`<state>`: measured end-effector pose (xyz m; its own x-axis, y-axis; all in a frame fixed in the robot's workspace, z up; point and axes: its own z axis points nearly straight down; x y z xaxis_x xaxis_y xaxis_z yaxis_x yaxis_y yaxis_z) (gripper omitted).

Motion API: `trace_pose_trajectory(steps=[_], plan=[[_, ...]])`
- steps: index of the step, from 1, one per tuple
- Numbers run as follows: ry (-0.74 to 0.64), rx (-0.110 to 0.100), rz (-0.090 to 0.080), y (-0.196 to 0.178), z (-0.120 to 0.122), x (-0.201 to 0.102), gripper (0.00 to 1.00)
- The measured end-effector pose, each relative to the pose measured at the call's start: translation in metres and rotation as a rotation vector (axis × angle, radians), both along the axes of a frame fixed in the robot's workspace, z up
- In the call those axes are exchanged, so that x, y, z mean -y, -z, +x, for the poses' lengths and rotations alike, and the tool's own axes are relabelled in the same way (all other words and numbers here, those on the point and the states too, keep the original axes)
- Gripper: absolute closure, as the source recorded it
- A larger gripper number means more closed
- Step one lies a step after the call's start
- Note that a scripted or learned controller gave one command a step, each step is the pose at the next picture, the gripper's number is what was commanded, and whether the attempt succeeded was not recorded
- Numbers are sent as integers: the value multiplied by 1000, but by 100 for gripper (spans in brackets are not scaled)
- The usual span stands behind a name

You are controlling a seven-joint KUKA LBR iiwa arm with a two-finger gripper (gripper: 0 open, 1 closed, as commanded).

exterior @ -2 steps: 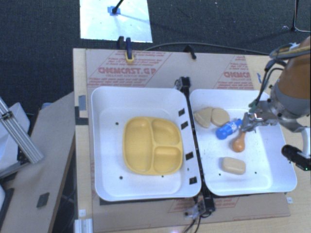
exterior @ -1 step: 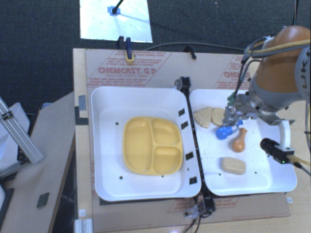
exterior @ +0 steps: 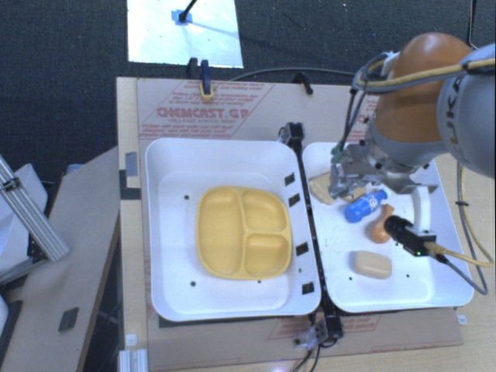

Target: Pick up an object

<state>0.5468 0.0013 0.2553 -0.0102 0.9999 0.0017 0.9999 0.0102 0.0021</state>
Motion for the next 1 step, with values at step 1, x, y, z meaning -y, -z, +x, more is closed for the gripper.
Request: trace_pose_trajectory(steps=[1], plan=[[1,0,0,7,14,-51,100]])
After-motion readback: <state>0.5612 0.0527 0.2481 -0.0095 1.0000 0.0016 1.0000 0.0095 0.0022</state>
